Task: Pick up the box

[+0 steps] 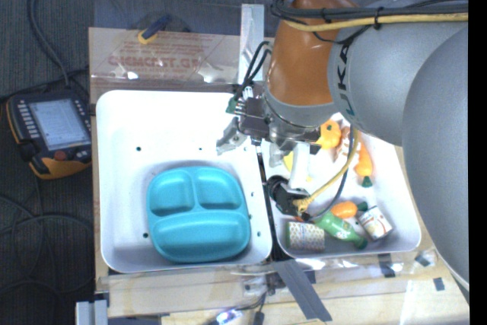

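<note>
My end effector [293,164] hangs mid-frame over the right white shallow bin [407,236]; I cannot tell its state. The small grey patterned cardboard box [305,237] lies lower centre, probably light, crushable; I'd pinch its long sides.

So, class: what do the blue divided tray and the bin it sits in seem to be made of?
Blue divided tray: probably moulded plastic, smooth with a soft sheen, judging by its rounded compartments and even colour. Left bin: likely white plastic too, semi-gloss, with rounded corners and light glare.
</note>
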### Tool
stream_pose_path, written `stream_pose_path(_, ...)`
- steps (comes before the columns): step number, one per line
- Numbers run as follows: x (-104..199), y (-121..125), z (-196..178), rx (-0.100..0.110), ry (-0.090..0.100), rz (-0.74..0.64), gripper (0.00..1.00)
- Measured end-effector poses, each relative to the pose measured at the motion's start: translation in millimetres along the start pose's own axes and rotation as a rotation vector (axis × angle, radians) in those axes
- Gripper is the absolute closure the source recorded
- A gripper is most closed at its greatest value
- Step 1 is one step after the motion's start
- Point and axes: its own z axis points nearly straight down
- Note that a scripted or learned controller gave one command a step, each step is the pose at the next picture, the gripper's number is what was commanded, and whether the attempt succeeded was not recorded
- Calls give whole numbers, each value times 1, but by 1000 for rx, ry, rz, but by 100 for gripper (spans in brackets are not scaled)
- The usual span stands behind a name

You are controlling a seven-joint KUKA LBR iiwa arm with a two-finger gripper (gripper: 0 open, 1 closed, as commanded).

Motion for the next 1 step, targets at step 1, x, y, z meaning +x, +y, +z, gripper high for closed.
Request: stream_pose_path(1,-15,-5,53,1,0,-99,0)
